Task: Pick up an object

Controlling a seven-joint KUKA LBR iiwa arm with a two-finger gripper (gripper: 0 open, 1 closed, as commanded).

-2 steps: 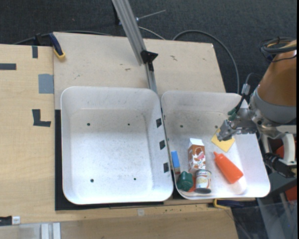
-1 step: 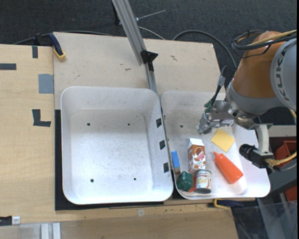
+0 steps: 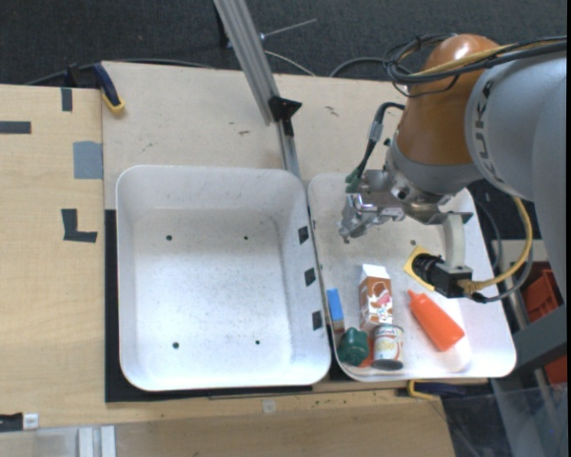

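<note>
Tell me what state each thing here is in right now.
tool: hanging over the right bin's far end, above the items, nothing seen between its fingers
orange bottle: lying on its side
small carton: lying flat
small can: standing upright
right bin: holds all the items
left bin: bare white floor

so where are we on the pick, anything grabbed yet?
Done: the arm is over the right bin, gripper above its upper end. In hand: nothing visible between the fingers. Left: the whole pick. The orange bottle, carton, small can, blue item and green object all lie in the bin's lower part, apart from the gripper.
</note>
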